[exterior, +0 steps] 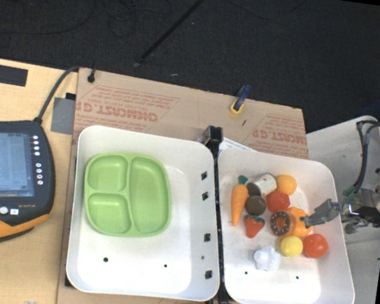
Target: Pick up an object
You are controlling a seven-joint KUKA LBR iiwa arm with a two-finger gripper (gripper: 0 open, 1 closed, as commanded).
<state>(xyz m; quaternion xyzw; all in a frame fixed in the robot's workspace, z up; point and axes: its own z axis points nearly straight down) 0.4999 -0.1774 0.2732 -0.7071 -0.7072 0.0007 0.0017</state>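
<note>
Hand [324, 212], grey metal, low over your right white bin [329, 289] beside the orange plastic fruit [301, 221]; whether spread or pressed together, cannot tell.

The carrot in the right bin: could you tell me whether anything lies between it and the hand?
Yes. The hand sits at the bin's right side, and the carrot lies at the far left of the pile, with a red tomato, a brown round piece and a sliced fruit between them.
</note>
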